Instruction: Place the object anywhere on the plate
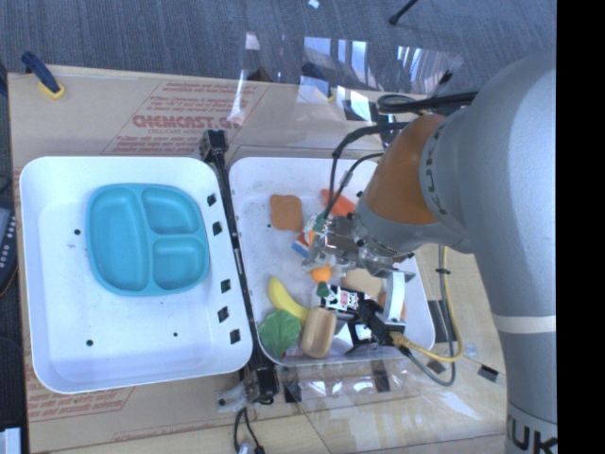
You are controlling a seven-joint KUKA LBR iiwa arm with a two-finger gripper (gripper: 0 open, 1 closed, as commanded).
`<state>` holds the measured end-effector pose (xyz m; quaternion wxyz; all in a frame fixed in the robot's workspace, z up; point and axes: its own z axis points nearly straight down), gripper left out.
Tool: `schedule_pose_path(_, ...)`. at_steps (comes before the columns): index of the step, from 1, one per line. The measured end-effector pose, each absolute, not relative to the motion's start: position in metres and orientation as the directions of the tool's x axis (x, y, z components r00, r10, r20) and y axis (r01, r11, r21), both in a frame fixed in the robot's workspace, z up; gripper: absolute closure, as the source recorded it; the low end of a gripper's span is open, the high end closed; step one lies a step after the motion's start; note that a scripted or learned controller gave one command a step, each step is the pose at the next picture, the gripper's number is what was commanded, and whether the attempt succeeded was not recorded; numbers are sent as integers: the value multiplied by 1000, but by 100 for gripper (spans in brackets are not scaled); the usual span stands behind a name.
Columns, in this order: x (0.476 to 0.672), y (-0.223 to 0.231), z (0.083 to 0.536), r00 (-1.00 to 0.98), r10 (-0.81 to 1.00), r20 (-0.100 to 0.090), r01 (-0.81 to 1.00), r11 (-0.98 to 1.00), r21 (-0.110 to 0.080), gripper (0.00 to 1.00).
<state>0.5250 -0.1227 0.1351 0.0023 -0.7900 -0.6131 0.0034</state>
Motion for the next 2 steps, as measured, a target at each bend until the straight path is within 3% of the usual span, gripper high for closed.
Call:
schedule_pose_path(1, 554, -43, 241, 194, 981, 3, 981, -194, -2, 100)
schedule_pose_path(2, 551, -47, 237, 200, 980, 0, 980, -200, -11, 0)
